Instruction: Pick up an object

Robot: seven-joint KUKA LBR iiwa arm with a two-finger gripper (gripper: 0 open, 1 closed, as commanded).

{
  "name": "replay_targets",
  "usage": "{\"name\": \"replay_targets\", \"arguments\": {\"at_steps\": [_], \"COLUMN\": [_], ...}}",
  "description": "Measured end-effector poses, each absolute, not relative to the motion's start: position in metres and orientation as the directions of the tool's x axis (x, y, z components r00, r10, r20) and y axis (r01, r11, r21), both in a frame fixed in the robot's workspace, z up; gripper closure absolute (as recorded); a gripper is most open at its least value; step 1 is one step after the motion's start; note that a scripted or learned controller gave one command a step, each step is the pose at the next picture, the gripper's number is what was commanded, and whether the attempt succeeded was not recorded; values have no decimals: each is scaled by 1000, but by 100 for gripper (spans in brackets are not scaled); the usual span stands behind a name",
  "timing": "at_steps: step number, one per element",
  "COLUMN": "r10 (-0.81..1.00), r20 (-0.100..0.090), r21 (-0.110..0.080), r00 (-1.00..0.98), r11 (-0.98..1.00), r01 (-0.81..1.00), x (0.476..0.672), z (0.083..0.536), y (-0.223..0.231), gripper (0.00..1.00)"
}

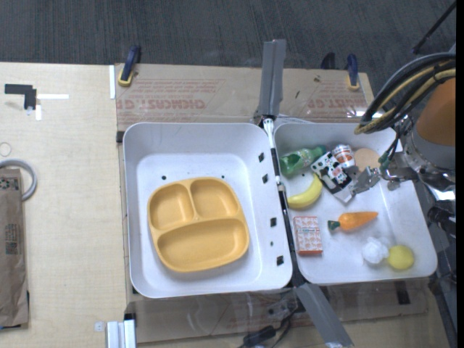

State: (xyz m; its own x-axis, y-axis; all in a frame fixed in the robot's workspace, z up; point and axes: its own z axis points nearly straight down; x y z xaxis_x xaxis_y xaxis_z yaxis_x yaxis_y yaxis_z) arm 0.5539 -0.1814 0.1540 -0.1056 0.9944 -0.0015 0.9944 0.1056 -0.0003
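Observation:
The right bin [424,216] holds several objects. A green bottle [299,159] lies at its back left with a banana [307,193] just in front of it. A black-and-white packet [330,172] and a small can [342,154] sit mid-back, beside a tan round piece [367,156]. An orange carrot [356,220], a pink box [307,235], a white ball [374,251] and a yellow lemon [400,257] lie nearer the front. My gripper [362,180] hangs low just right of the packet and can, above the carrot, with nothing seen in it.
The left bin [138,194] holds a yellow divided plate [198,223]. The arm's wrist and cables [413,114] cover the right bin's back right corner. A grey divider bar [272,78] stands behind the bins, and blue clamps [130,64] hold the cardboard.

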Motion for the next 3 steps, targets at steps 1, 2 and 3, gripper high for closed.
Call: {"name": "replay_targets", "arguments": {"at_steps": [1,2,3], "r10": [957,979,979], "r20": [-17,-2,-2], "r21": [16,0,-2], "r00": [-289,-206,-203], "r11": [290,206,203], "r01": [957,979,979], "x": [497,540,539], "z": [99,91,100], "y": [-156,-115,-117], "gripper": [0,0,100]}}
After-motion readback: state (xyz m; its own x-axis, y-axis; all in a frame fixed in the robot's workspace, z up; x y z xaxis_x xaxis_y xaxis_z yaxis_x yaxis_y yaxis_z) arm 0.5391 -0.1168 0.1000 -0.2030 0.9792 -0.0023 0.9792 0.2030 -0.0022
